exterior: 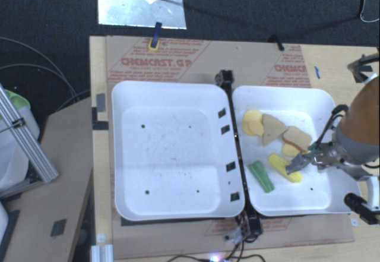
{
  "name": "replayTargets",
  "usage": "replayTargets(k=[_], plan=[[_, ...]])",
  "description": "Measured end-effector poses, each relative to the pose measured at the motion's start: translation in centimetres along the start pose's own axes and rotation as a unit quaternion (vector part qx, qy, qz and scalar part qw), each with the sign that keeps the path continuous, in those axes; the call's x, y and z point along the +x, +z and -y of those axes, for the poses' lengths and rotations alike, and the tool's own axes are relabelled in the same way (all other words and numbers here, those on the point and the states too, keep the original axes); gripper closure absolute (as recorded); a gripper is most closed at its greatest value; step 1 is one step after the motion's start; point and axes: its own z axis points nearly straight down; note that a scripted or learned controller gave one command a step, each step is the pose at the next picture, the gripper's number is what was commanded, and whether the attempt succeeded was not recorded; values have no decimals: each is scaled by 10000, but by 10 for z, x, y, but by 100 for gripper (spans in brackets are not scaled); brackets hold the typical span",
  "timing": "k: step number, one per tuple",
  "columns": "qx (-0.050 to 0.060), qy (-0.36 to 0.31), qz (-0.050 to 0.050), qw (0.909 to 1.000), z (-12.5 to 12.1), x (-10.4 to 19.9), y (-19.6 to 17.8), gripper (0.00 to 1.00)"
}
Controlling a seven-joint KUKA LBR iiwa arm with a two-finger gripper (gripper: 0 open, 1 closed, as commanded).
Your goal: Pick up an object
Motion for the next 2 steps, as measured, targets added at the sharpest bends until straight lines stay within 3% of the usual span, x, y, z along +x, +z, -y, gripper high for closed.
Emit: replayTargets(k=[1, 2], plan=[[-114, -46, 37, 9999, -92, -7, 52, 0], [-33, -30, -4, 10000, -1, 56, 54, 0]])
